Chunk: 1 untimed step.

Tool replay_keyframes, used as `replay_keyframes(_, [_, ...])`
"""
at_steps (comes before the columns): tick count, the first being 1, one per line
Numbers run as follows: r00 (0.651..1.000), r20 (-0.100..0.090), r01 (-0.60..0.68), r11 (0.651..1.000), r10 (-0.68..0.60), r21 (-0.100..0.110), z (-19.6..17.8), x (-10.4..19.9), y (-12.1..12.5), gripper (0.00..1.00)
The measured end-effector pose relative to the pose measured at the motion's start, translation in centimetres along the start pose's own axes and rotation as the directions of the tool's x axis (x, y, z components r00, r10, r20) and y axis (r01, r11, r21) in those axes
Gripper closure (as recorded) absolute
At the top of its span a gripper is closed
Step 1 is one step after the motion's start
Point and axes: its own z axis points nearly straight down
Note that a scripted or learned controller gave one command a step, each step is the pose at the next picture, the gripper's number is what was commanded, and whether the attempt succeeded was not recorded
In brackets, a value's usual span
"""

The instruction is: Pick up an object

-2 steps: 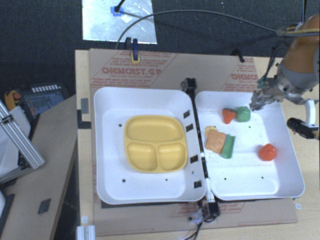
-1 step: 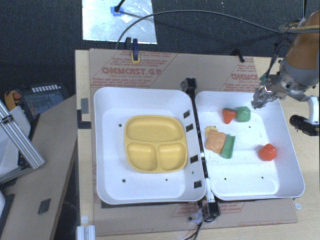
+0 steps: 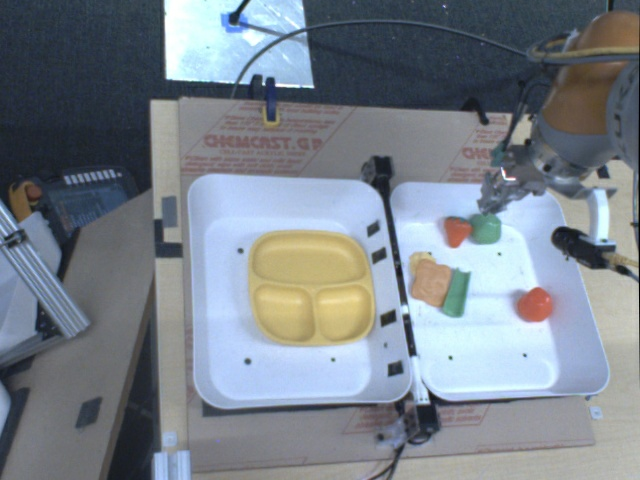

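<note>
In the right bin [image 3: 560,363] lie a round green piece [image 3: 487,230] and a small orange-red piece [image 3: 457,231] side by side near the back. An orange slab [image 3: 431,281] with a green bar [image 3: 457,293] against it sits at the bin's left middle. A red ball [image 3: 534,304] rests toward the right. My gripper [image 3: 492,203] hangs at the bin's back edge, just above the green piece, and its tips are too small to read.
The left bin [image 3: 215,268] holds a yellow divided plate [image 3: 310,286]. A black clamp bar [image 3: 392,268] runs between the bins. The arm comes in from the upper right over the bench.
</note>
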Motion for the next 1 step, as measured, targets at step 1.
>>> replay_keyframes(1, [1.000,-0.001,0.001,1.000,-0.001,0.003,0.33,5.80,-1.07,1.00])
